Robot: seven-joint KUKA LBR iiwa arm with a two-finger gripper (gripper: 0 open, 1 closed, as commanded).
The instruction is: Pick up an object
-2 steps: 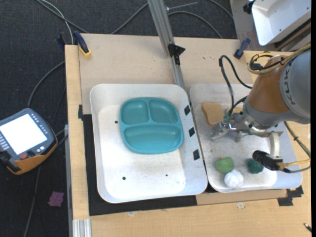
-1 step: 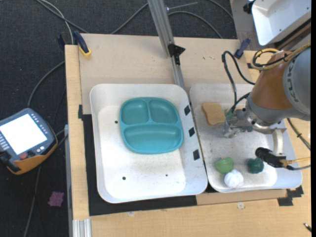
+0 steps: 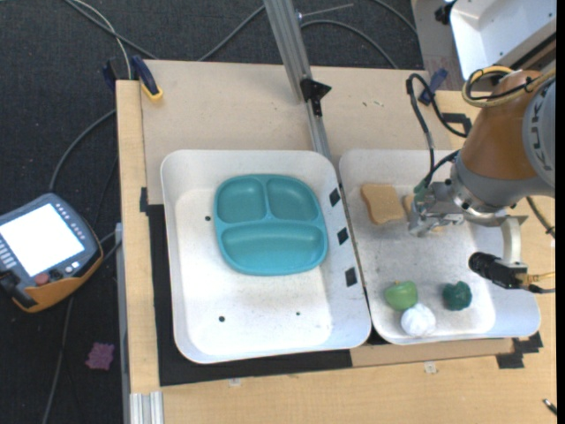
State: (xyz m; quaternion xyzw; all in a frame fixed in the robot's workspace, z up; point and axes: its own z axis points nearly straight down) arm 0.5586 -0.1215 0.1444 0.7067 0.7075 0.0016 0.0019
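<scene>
Your end effector (image 3: 427,220) sits low inside the right bin (image 3: 441,329), in its upper half, hanging from the grey arm (image 3: 508,148) with its orange band that reaches in from the right. You cannot tell from this slanted view whether it is apart or together (the metal parts blur into the wrist above them). Just to its left lies a tan piece of bread (image 3: 382,203), close beside the end effector, though whether the two touch is unclear, and nothing is seen gripped. Along the near side of the same bin you have three more things: a light green object (image 3: 401,294), a white ball (image 3: 418,321) touching it just below and to the right, and a dark green object (image 3: 456,297) a little apart, further right. The left bin (image 3: 190,325) carries a teal divided plate (image 3: 267,223) with three compartments, lying flat in its upper middle. Both bins rest side by side on the counter (image 3: 229,104), and a handheld controller with a lit screen (image 3: 40,250) lies on the floor to the left.
</scene>
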